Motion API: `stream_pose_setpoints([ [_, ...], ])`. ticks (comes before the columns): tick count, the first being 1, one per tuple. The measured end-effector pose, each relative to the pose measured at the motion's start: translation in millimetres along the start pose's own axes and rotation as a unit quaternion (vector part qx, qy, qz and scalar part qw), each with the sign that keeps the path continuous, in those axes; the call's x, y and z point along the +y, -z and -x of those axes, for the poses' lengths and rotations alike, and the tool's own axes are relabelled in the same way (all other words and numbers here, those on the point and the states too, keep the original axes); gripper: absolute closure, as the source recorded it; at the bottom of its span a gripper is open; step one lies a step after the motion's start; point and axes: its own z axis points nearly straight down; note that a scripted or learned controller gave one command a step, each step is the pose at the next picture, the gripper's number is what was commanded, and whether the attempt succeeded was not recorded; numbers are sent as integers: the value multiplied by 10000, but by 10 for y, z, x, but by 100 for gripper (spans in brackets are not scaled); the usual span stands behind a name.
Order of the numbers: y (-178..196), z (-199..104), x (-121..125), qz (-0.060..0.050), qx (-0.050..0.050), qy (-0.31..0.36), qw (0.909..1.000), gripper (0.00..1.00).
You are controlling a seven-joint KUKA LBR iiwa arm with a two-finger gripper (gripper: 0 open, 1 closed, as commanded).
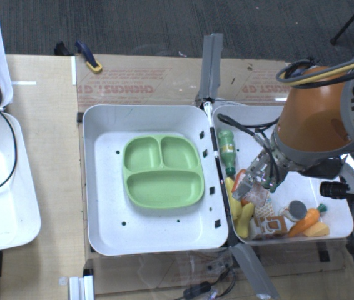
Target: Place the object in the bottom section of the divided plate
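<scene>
Over the right bin the end effector sits low among a pile of toy food. Can't tell its state, and can't tell if anything is between the tips; clutter blocks it. Which item is the task's object isn't clear either. Nearest candidates: a red-orange piece touching the tool tip, yellow bananas just below, a green bottle just beside. All sit in the right bin, along its left wall.

Progress: looks early. Plate lies in the left bin, all three sections bare, bottom section included. Left to do, by my read: secure a grasp, lift, carry across the divider between bins, drop into the wide bottom section.

Orientation: the red-orange piece is too hidden to give an axis. Bottle's long axis runs up-down in the view, cap toward the far side. Bananas also run roughly up-down, slightly tilted.
</scene>
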Motion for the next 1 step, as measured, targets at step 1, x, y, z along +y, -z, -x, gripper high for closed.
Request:
stream_pose_setpoints([
  [1, 290, -510, 320, 17, -29, 1733, 9849, 100],
])
